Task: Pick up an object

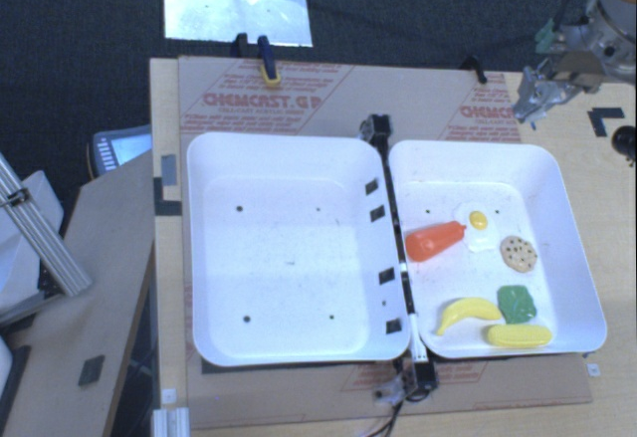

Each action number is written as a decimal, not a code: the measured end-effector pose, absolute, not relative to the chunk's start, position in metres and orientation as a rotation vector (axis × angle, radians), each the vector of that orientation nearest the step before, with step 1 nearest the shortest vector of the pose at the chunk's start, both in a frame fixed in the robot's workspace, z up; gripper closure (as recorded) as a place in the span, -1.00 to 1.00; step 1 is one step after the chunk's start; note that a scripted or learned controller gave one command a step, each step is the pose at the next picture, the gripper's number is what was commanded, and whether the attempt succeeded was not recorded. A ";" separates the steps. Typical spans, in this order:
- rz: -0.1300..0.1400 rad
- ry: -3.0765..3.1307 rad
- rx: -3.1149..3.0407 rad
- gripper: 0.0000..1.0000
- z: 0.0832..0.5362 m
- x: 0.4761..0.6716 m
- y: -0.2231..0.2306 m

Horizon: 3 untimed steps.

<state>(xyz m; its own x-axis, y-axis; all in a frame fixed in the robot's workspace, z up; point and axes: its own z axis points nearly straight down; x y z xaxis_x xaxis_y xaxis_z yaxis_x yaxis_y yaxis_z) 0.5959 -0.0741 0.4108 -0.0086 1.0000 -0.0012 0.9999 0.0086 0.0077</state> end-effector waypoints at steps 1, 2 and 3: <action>0.010 2.227 2.208 1.00 0.502 0.556 -0.027; 0.002 2.234 2.210 1.00 0.472 0.544 0.054; 0.010 2.232 2.208 1.00 0.514 0.533 0.125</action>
<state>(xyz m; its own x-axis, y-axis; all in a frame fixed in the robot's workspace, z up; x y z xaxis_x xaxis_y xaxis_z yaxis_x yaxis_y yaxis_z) 0.5335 0.1246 0.5143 -0.0107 0.9999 0.0030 0.9999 0.0107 0.0059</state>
